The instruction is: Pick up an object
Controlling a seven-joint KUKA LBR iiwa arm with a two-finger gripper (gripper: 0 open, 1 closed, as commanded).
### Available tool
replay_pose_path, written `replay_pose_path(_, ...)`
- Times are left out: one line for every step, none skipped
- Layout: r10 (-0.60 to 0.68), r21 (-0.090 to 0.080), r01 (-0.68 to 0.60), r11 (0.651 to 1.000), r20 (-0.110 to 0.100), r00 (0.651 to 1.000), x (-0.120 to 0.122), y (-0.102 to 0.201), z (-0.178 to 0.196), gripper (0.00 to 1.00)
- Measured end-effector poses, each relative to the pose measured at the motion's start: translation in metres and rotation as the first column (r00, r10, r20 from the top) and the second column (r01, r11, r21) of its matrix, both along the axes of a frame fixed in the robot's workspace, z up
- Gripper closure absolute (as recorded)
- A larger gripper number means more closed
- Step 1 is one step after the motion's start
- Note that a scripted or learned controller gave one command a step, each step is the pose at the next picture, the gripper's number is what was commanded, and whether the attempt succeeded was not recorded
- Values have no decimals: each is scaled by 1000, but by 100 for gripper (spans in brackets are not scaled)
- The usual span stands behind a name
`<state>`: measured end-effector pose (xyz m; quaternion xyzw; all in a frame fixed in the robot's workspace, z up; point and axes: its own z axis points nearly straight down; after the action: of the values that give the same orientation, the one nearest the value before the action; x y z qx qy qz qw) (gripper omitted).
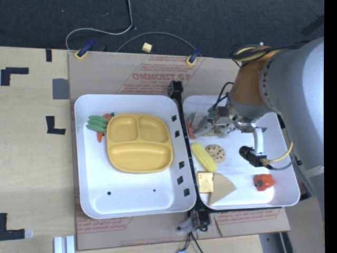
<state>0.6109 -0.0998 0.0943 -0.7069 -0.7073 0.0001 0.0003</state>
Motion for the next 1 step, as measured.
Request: replay_pose_path(-2,-1,2,1000,1,1000,-73,-12,-9,0)
